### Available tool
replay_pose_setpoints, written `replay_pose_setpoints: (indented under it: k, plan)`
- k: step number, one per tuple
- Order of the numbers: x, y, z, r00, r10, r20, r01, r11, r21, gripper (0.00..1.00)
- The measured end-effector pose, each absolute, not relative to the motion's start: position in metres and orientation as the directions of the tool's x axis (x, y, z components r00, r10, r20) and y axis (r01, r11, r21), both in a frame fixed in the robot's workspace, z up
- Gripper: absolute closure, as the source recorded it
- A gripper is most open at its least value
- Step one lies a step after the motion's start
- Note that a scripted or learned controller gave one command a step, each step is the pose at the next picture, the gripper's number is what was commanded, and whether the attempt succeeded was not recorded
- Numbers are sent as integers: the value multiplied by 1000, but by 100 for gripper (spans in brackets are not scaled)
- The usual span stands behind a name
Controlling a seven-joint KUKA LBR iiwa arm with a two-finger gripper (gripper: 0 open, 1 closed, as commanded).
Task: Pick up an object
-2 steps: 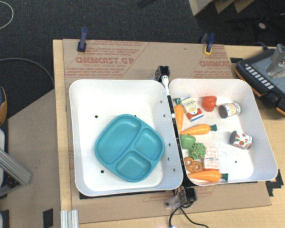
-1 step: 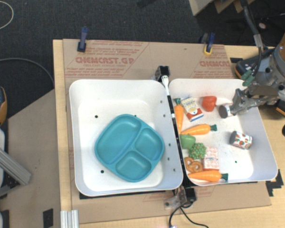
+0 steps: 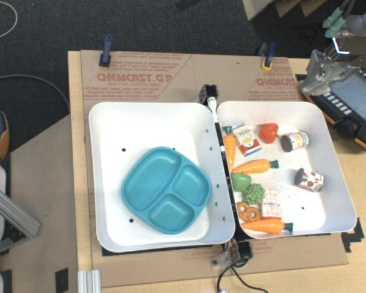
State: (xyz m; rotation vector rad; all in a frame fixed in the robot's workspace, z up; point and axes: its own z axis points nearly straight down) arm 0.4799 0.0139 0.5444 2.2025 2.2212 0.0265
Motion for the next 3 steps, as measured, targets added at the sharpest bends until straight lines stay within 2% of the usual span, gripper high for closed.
replay_pose_setpoints:
  k: [1, 2, 3]
  plan:
    - [477, 32, 373, 0, 1000, -1, 1000, 0, -18, 100]
    - [479, 101, 400, -8, 1000, 2, 1000, 8, 4, 100]
    - [480, 74, 421, 3, 1000, 0, 1000, -3, 5, 100]
